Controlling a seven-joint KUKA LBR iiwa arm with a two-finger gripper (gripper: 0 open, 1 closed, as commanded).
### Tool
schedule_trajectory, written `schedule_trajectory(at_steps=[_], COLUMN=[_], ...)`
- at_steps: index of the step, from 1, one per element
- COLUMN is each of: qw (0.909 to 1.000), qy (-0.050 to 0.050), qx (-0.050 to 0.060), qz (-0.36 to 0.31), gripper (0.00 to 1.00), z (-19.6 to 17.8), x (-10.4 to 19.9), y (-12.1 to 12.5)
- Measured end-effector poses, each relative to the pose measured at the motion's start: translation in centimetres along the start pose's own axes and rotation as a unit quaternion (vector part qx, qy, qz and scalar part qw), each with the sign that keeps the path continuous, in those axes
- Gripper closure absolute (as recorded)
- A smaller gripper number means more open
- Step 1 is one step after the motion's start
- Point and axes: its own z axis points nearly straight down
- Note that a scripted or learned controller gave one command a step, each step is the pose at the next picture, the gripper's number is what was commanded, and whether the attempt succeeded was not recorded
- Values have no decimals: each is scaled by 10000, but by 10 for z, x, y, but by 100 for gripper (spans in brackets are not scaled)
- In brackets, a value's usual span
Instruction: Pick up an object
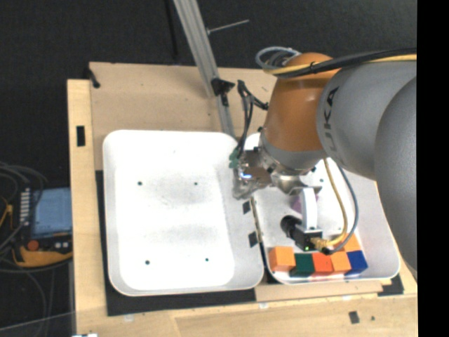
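Note:
The arm's orange band and grey body hang low over the right bin point(382, 255) and cover most of it. My gripper point(291, 188) points down into that bin under the wrist. Along the bin's near edge lies a row of blocks: an orange block point(282, 258), a dark green block point(304, 264), another orange block point(323, 262), a further orange block point(341, 260) and a blue block point(356, 259). A pale purple object point(308, 203) stands just right of the gripper. Nothing is seen between the fingers.
The left bin point(119, 188) lies beside the right one, its white floor scuffed grey. A slanted metal rail point(200, 48) rises behind the bins. A blue device point(52, 213) with cables sits off the bench at the left.

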Motion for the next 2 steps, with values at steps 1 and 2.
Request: schedule_trajectory(at_steps=[1,2], qw=[10000,10000], qy=[6,10], qx=[6,1], qz=[-7,22], gripper=[100,0], z=[3,2], x=[43,42], y=[-11,-11])
